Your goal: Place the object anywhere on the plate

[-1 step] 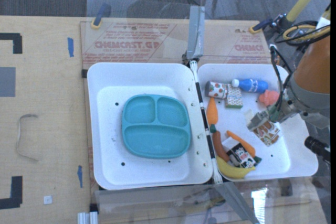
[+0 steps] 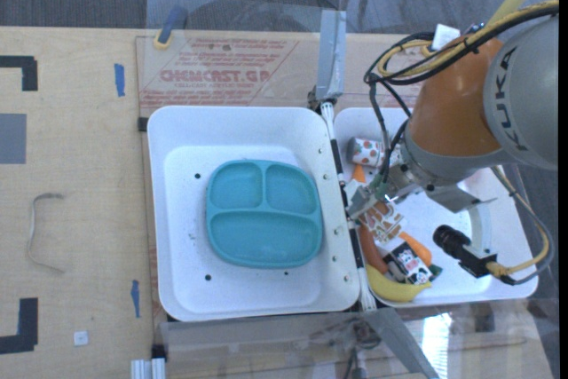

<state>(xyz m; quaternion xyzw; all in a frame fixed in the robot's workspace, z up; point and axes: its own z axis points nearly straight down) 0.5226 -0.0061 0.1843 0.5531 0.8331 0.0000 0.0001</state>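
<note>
Looking down, we are seeing the arm (image 2: 479, 93) hanging over the right bin (image 2: 510, 266); we cannot tell the gripper's (image 2: 380, 195) state.
The smooth teal three-compartment plate (image 2: 264, 214) is lying alone in the left bin (image 2: 177, 191), ringed by open white floor, while a curved yellow banana (image 2: 397, 287) is crowding small packets against the right bin's near wall.

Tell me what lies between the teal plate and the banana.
In the camera view, the adjoining bin walls separate the teal plate from the banana.
</note>
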